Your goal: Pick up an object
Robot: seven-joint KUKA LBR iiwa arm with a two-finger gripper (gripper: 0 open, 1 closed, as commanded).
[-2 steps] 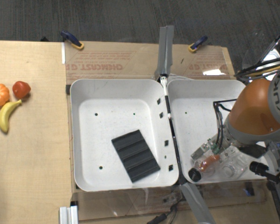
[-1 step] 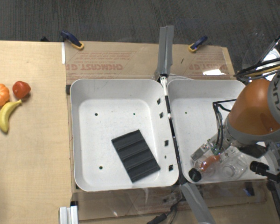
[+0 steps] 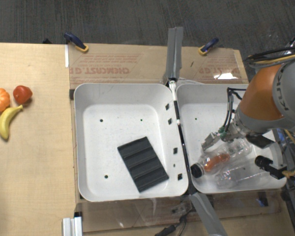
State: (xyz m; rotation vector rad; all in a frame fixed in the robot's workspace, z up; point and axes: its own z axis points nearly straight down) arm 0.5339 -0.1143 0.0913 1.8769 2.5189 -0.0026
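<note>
A robotics lab: the end effector works over white bins clamped onto cardboard on a plywood tabletop. Well to its left lie toy fruits; cables trail behind it.

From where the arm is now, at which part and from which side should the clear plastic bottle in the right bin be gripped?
Grip the clear plastic bottle across its body, near the middle, coming straight down from above. It lies on its side, dark cap toward the divider between the bins, so the round body offers two opposite sides. The gripper is just above it. The cap end looks too narrow and close to the wall.
</note>
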